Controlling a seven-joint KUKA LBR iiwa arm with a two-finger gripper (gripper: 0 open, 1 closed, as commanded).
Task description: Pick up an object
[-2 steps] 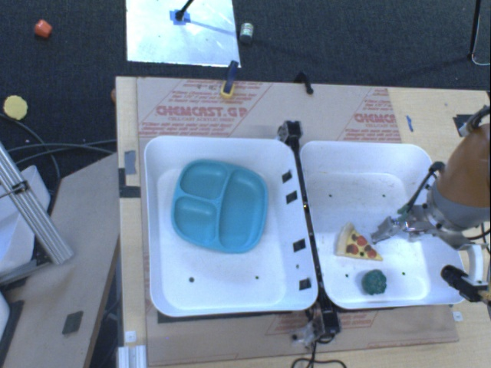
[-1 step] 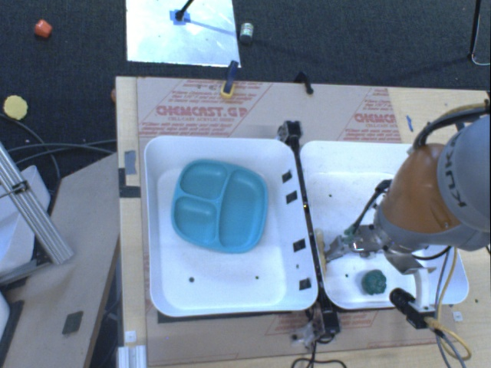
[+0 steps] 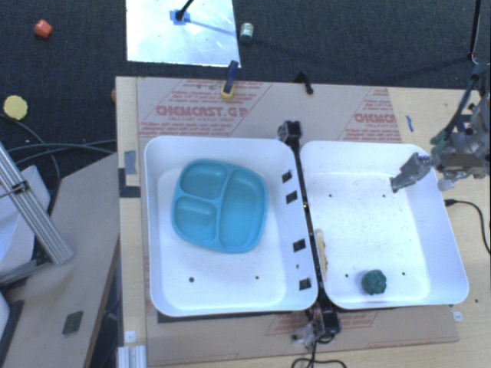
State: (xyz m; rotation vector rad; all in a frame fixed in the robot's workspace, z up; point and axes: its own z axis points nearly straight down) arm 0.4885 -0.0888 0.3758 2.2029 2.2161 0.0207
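Green ball (image 3: 374,281), small and probably soft and light, suits a pinch across its middle; whether the gripper (image 3: 404,175) is open I cannot tell.

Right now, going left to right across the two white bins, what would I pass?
Blue plate in the left bin → small green lump in the right bin → gripper.

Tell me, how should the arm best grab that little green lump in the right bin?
Probably straight down from above, fingers closing across the middle of the green lump. It is small and roundish, lying on the right bin floor, with bare floor on every side. The gripper is far off.
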